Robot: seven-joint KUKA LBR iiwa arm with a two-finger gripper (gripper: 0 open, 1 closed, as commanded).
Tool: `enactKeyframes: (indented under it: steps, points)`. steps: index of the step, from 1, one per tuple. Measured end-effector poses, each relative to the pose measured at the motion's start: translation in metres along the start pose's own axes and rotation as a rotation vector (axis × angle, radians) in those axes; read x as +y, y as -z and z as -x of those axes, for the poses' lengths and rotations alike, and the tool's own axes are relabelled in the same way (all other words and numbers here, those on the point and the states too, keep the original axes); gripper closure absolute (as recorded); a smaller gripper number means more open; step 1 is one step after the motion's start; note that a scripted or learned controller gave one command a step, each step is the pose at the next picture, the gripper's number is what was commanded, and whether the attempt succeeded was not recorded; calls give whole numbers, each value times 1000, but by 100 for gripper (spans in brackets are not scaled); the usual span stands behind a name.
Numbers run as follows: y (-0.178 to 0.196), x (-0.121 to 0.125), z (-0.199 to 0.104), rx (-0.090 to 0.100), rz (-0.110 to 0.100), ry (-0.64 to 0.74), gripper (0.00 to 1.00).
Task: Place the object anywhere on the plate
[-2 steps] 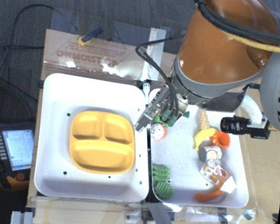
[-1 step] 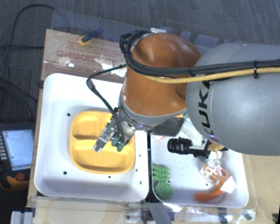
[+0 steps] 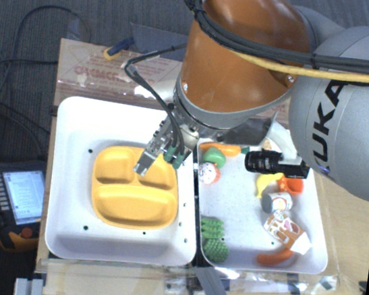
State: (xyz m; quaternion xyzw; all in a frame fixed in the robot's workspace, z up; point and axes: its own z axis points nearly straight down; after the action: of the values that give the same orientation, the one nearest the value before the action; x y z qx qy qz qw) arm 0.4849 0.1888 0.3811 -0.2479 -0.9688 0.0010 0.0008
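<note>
Large black letters "UK" read sideways on the grey arm housing point(image 3: 341, 124), the word cut off at the frame edge, faint reddish print seen on the cardboard sheet point(image 3: 106, 71) behind the bins, too blurred to be read

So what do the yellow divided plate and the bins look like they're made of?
The yellow plate looks like moulded plastic with a smooth, satin finish: uniform colour, rounded compartment ridges, soft highlights. The bins appear to be thin white plastic, glossy at the rims, with small holes, though painted metal can't be ruled out.
</note>
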Motion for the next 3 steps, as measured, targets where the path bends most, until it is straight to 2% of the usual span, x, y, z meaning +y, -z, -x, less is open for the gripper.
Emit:
enactKeyframes:
  steps: [1, 2, 3]
  points:
    - [-92, 44, -13, 3, -1, 149, 100]
    - [-57, 51, 54, 0, 0, 155, 100]
    - [-36, 5, 11, 0, 0, 432, 100]
